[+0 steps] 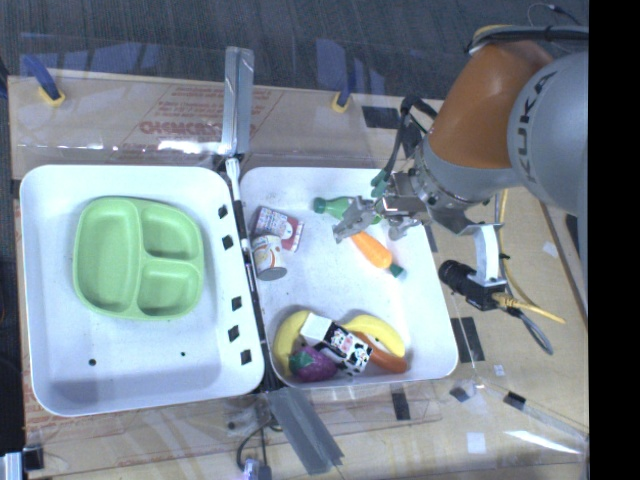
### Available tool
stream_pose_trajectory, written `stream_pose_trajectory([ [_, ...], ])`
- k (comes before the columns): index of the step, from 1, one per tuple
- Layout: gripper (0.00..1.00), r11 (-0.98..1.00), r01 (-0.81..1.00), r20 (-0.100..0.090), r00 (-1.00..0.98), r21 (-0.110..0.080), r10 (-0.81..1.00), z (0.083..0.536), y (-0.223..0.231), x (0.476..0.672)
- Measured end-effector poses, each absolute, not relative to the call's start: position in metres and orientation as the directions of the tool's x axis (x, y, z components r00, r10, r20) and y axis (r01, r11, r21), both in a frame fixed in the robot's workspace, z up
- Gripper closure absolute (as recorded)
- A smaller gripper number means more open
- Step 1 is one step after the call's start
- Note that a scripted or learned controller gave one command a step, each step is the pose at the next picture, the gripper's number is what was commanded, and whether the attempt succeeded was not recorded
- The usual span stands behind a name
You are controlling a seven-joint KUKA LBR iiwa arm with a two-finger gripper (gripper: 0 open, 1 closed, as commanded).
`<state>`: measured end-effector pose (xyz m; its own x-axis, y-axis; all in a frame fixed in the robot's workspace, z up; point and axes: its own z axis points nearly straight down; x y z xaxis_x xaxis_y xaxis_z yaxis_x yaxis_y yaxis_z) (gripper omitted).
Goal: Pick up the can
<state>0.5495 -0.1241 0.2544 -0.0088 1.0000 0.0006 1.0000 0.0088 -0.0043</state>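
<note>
Bins first: I count two white ones side by side, the left bin [50, 368] taking the left half of the frame and the right bin [425, 313] sitting centre-right. One green divided plate [138, 258] lies in the upper part of the left bin.

I see one can [266, 254], lying on its side against the right bin's left wall, just below one small red-and-white packet [275, 224]. Along that bin's lower edge there is a cluster: two yellow bananas [383, 332], one purple piece [313, 364] and one black-and-white carton [343, 346] between them. One orange carrot [373, 251] lies in the upper middle, and one green bottle-like item [333, 206] sits just above it.

One arm comes in from the right, and its gripper [372, 222] hangs over the carrot and the green item, well apart from the can. From my seat I cannot tell whether the jaws are open or closed.
</note>
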Motion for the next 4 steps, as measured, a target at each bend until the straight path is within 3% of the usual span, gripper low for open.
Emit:
stream_pose_trajectory([
  [1,0.0,-0.042,0.999,0.001,0.042,-0.005,0.999,0.132,-0.095,0.487],
  [2,0.0,-0.055,0.998,0.001,0.055,-0.002,0.998,0.192,-0.081,0.477],
  [3,0.0,-0.038,0.999,0.001,0.038,-0.002,0.999,0.091,-0.161,0.477],
  [4,1.0,-0.032,0.999,0.0,0.032,-0.002,0.999,0.101,-0.16,0.477],
])
